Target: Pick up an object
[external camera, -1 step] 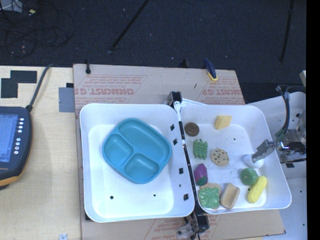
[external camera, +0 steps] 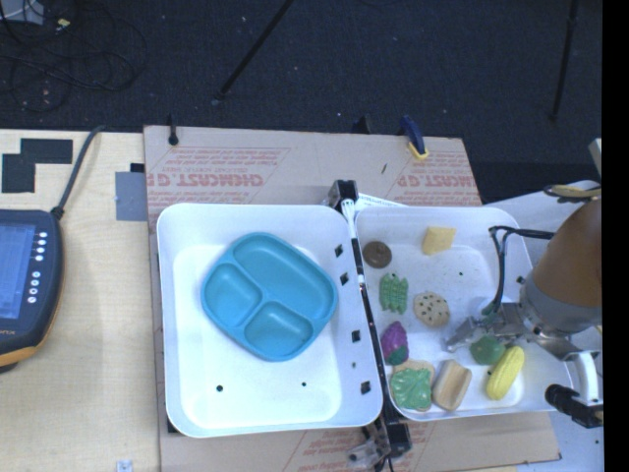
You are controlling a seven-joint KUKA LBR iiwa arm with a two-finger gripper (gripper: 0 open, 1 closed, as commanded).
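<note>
The right bin (external camera: 472,226) holds several toy foods: a brown disc (external camera: 376,255), a yellow wedge (external camera: 439,240), a ridged green piece (external camera: 394,292), a cookie (external camera: 430,309), a purple piece (external camera: 393,342), a leafy green piece (external camera: 413,387), a tan roll (external camera: 452,384) and a yellow corn cob (external camera: 505,373). My gripper (external camera: 470,336) is low over the right part of this bin, between the cookie and the corn. A small dark green item (external camera: 486,350) lies right against its lower side. The arm hides part of that item.
The left bin (external camera: 187,372) holds a blue divided plate (external camera: 268,295). A black divider with clips (external camera: 356,303) runs between the bins. Cardboard (external camera: 246,170) lies under both. A teach pendant (external camera: 22,275) rests at the far left of the bench.
</note>
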